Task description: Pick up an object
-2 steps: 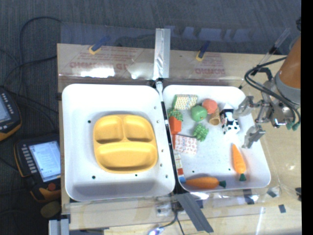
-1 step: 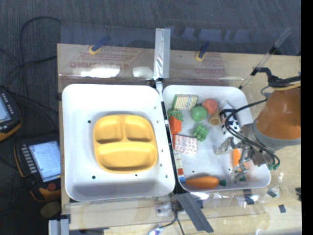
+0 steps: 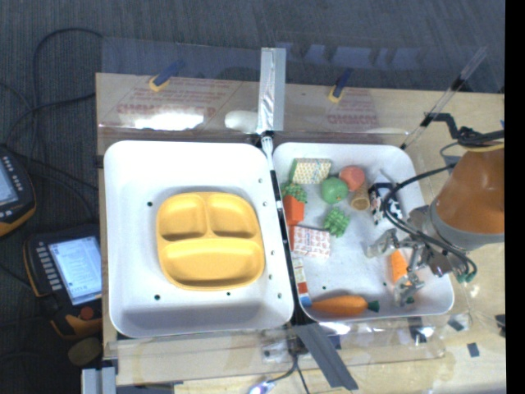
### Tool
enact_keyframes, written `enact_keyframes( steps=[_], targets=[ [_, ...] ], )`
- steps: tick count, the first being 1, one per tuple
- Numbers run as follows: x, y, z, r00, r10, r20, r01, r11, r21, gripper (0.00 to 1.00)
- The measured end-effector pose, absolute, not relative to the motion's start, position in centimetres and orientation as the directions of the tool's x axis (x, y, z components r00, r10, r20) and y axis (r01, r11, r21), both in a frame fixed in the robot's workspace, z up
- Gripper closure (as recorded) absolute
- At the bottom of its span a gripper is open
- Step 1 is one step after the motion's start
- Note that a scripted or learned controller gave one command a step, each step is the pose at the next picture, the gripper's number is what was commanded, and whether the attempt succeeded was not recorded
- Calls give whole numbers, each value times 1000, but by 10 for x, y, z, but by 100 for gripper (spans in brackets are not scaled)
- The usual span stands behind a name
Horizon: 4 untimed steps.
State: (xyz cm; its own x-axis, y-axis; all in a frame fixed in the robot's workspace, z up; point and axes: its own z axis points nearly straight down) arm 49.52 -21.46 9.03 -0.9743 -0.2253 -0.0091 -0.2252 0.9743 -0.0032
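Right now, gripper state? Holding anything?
Gripper: low in the right bin, over a small orange piece; open, closed or holding cannot be told.

Both bins (image 3: 131, 179) are white. The left bin holds a yellow divided tray (image 3: 210, 238). The right bin contains a green ball (image 3: 333, 190), a salmon-red ball (image 3: 353, 176), an orange carrot with green tip (image 3: 339, 305), a red-and-white patterned box (image 3: 311, 241), and a yellow-and-white checked box (image 3: 311, 171). The arm's band (image 3: 480, 191) is orange.
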Motion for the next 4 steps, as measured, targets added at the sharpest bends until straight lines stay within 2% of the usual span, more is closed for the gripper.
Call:
enact_keyframes(
  steps=[1,2,3,4],
  targets=[
    [507,-151,91,-957,-291,-14,-291,957,-9,0],
    [508,-151,100,-957,-291,-14,-291,957,-12,100],
    [574,-139,91,-952,-306,-6,-306,952,-8,100],
    [575,-139,90,-952,-306,-10,-306,952,-9,0]
  ],
)
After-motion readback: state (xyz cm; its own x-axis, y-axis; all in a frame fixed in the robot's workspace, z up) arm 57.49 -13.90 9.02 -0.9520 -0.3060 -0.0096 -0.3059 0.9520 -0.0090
